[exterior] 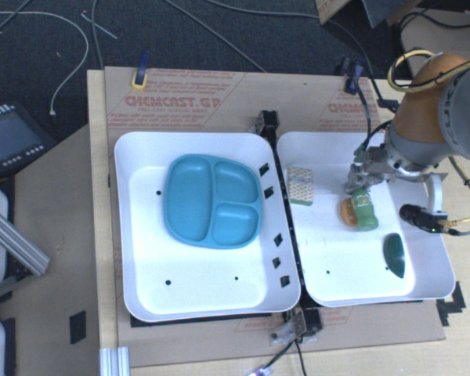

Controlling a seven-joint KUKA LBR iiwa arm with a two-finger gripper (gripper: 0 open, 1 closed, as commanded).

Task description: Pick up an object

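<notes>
The end effector (362, 180) hangs low over the right bin (329, 284), and whether it is spread or pressed together cannot be told from this slanted view, since the wrist hides its tips. Directly at its 6 o'clock, touching or nearly so, lies a small green block (365, 212) with an orange piece (348, 212) tight against the block's 9 o'clock side. The step in hand looks like the final descent onto this pair, so the grasp itself seems not yet made. The next move probably calls for a short drop and a closing on the green block alone, without nudging the orange piece aside. Further out, a dark green oval object (394, 255) rests at 5 o'clock, well apart, and a pale patterned packet (300, 185) lies at 9 o'clock. In the left bin (141, 233) sits a blue divided plate (211, 200).
</notes>
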